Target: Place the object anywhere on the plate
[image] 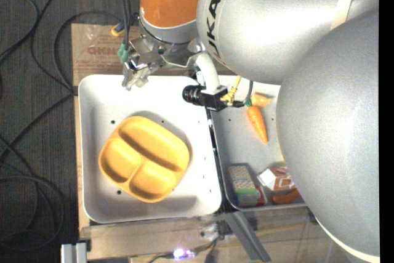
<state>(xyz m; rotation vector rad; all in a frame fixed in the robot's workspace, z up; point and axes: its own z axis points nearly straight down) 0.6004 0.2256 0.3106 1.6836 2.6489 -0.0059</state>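
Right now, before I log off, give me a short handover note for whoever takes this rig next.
Gripper: hovering over the top rim of the left bin, above the yellow plate. Whether its jaws are open, or hold anything, cannot be made out.
Plate: sits in the left bin, three compartments, nothing on it.
Objects: carrot and a few packaged items lie in the right bin.
Done: nothing placed yet.
Left: get one object onto the plate.
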